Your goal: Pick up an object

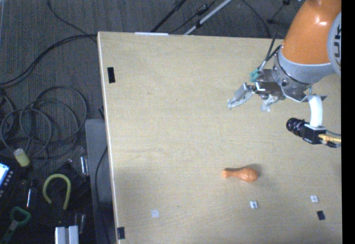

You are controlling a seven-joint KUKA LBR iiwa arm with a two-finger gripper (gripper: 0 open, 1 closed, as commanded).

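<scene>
An orange pear-shaped object (242,174) lies on its side on the tan bench top (166,126), narrow end pointing left. My gripper (251,102) hangs over the bench's right half, well behind the object and a little to its right. Its two silvery fingers (238,97) are spread, so it is open with nothing between them. The grey wrist and orange band (313,26) rise behind it at the right edge.
A black fitting with a yellow tip (308,131) juts from the arm below the wrist. Small white and black tags (253,204) dot the front right of the bench, and a black mark (111,75) sits near its left edge. Cables (44,121) lie on the floor to the left.
</scene>
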